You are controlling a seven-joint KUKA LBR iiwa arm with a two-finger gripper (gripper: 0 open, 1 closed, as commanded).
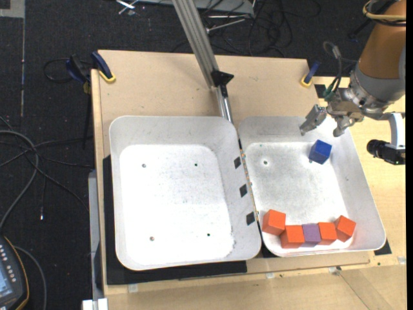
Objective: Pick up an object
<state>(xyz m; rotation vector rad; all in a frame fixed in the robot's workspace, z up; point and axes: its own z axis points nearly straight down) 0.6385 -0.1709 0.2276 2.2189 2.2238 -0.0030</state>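
Dark carpet strewn with cables surrounds a tan wooden surface (161, 89), which carries two shallow white bins side by side.

Left bin (122, 173): well to the left of the pincer, specks on its floor, nothing to grasp in it.

Right bin (364, 192): directly under the arm (381, 50), which reaches in from the right, orange band above the wrist.

Pincer (326, 123): spread, two fingers splayed apart over the bin's far right corner, nothing between them.

Blue cube (320, 151): nearest candidate, just below the pincer in the view and apart from it (its true height gap cannot be judged from this slanted view). It sits turned at an angle to the bin walls.

Row of blocks well below the pincer, against the near rim: orange block (274, 221), a second orange block (293, 235), purple block (311, 232), a third orange block (327, 231), a fourth orange block (346, 227), all touching or nearly so.

Risks, as I judge them:
- Cube is rotated; if the fingers descend unaligned with its faces, they may catch corners and spin or squirt it out.
- A descent slightly off centre could land a fingertip on top of the cube, not beside it.
- Cube lies fairly near the sloped far wall; a nudge could push it up against the wall, leaving no room for a finger.
- Going for the packed row instead leaves little finger clearance between neighbours.
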